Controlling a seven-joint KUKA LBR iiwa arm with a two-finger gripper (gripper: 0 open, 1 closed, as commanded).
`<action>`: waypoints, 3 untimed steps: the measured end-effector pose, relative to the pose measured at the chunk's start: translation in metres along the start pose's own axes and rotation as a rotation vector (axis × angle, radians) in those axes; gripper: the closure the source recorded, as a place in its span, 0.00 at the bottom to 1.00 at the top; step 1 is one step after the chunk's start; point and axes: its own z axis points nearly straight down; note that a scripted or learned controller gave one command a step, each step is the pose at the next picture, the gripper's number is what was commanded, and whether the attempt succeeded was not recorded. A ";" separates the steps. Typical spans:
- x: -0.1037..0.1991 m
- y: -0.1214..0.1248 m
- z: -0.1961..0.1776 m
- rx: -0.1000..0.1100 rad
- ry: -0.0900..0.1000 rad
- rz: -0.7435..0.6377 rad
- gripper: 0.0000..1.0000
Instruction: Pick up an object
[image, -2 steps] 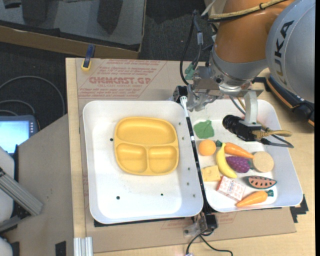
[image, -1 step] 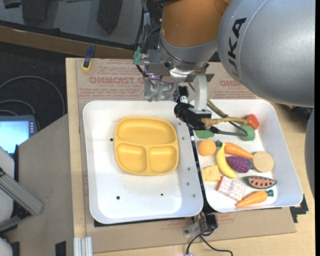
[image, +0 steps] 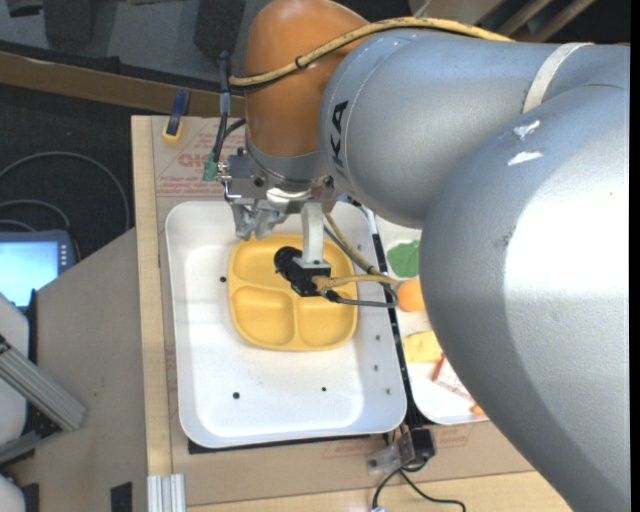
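A yellow divided plate (image: 290, 312) lies in the upper middle of the left white bin (image: 205, 385). My gripper (image: 256, 228) hangs from the orange wrist band and points down at the plate's far left rim, touching it or just above it. I see nothing held in the gripper. The wrist hides the far edge of the plate.
The grey arm covers most of the right bin (image: 437, 405). At its visible left strip lie a green piece (image: 405, 258), an orange ball (image: 410, 295), a yellow piece (image: 420, 347) and a thin red-orange item (image: 440, 370). White floor of the left bin shows around the plate.
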 end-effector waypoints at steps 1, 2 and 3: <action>-0.001 -0.047 -0.162 -0.027 0.010 -0.001 1.00; -0.027 -0.085 -0.283 -0.026 0.009 0.002 1.00; -0.026 -0.084 -0.274 -0.011 0.002 0.003 0.00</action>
